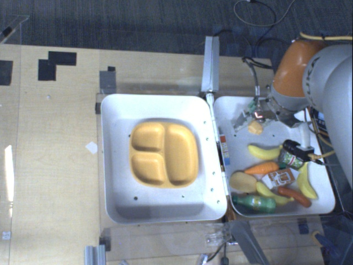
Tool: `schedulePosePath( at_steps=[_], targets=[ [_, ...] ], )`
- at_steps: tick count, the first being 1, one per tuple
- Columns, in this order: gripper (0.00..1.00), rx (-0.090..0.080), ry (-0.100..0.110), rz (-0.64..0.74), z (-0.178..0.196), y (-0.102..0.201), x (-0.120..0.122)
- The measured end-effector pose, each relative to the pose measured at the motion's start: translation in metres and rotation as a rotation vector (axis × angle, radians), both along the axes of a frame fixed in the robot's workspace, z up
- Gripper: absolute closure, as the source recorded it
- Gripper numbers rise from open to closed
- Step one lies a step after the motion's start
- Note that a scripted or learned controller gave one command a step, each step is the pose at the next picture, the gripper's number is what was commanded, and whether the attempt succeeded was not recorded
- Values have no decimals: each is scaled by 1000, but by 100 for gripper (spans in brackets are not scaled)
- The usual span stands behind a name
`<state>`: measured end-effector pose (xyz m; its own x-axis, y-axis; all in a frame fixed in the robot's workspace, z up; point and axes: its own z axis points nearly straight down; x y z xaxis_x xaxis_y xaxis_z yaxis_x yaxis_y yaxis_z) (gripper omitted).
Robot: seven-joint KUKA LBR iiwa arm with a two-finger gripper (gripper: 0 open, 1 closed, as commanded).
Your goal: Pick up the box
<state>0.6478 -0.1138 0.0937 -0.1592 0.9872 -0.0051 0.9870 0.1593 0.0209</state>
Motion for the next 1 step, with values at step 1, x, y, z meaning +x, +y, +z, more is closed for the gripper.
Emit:
schedulePosePath(
  at_steps=[1],
  targets=[
    [0, 3, 2, -159, 0, 28, 26]
  ],
)
